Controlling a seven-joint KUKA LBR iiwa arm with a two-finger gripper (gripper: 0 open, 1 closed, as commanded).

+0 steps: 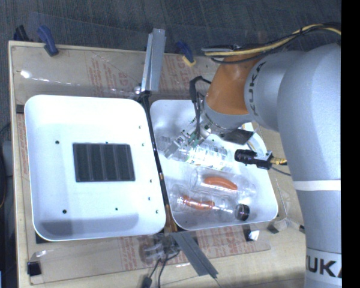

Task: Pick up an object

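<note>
1. Camera view is looking down on the bench, and nearest to us the wooden bench edge (108, 251) is showing red print and some small metal bits.

2. A little farther in, two shallow white plastic bins are sitting side by side. The left white bin (48, 137) is holding a dark ribbed rectangle (104, 162) lying flat in its middle.

3. The right white bin (267, 212) is holding the things to pick. Nearest is a clear plastic bottle with an orange-red stick inside (201, 204), lying on its side with its long way going left to right, and its small black cap (243, 211) is pointing right.

4. Just behind it, a clear plastic pack with an orange sausage shape inside (219, 183) is lying the same way, left to right.

5. Farther back, a crinkly clear plastic piece (195, 152) is resting near the claw.

6. The grey two-finger claw (192, 138) is reaching down into the back left part of the right bin, right at the crinkly clear piece. I cannot tell how the claw is set, because shiny plastic and wires are hiding it.

7. I think the crinkly piece is the closest thing to grab; the bottle and pack are lying toward us from the claw.

8. The clear things are looking smooth and slippery, so I think a grip could slide off.

9. Farthest back, the big grey arm with an orange band (231, 92) is coming in from the right.
</note>
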